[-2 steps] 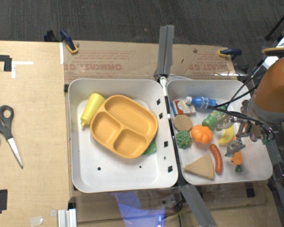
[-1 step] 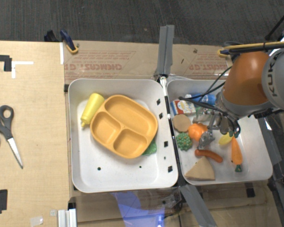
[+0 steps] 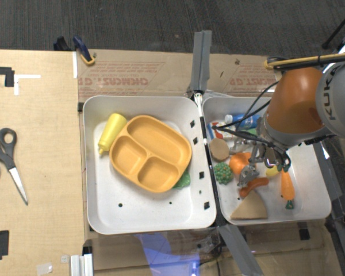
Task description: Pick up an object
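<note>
Hanging low in the right bin (image 3: 316, 209), gripper (image 3: 254, 168) over a heap of toy food. Touching or just above the orange ball (image 3: 238, 163), maybe. Can't tell if spread or pinching. Carrot (image 3: 287, 187) just beside.

green item (image 3: 184, 180) under tray (image 3: 150, 152)

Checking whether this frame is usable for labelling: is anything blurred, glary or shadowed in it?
Camera view: mostly sharp and evenly lit; the yellow tray is crisp; soft glare on the arm's orange band; a bluish light patch on the bench below the left bin; the end effector sits in cluttered shadow.
</note>
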### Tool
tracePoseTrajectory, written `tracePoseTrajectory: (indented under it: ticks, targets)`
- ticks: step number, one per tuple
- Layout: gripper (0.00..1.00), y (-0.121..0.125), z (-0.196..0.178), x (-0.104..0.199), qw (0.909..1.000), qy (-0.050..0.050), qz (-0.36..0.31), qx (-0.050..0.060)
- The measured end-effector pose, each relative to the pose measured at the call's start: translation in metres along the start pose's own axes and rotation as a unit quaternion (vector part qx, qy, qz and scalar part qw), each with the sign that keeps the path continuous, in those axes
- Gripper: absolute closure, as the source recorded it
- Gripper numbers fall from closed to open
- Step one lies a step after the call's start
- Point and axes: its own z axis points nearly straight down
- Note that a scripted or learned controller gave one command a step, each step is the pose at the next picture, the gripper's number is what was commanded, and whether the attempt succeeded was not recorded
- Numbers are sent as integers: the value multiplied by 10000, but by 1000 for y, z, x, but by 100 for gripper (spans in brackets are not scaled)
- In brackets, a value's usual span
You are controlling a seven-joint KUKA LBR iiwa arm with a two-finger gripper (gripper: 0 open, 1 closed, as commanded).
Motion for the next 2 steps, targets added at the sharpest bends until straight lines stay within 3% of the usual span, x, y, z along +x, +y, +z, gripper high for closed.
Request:
tracePoseTrajectory:
  ticks: [1,2]
  targets:
    - [0,-3,0,37,9999,4,141,-1]
    - [0,3,1,48,9952,9,981,-4]
